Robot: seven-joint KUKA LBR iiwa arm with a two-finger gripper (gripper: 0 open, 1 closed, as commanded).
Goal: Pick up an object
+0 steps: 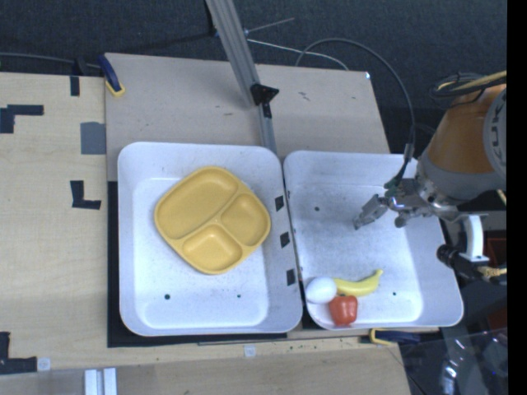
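My gripper (380, 214) hangs over the middle of the right bin (346, 179), open, with nothing between its fingers. In that bin's front left corner lie a white egg-shaped object (321, 289), a yellow banana (361, 284) and a red pepper-like object (344, 309), packed close together. They are well below and to the left of the gripper. A yellow divided plate (212, 219) rests in the left bin (140, 303).
The grey arm with its orange band (465, 142) comes in from the right over the right bin's edge. A slanted metal pole (239, 44) stands behind the bins. A cable (362, 56) loops across the bench at the back right.
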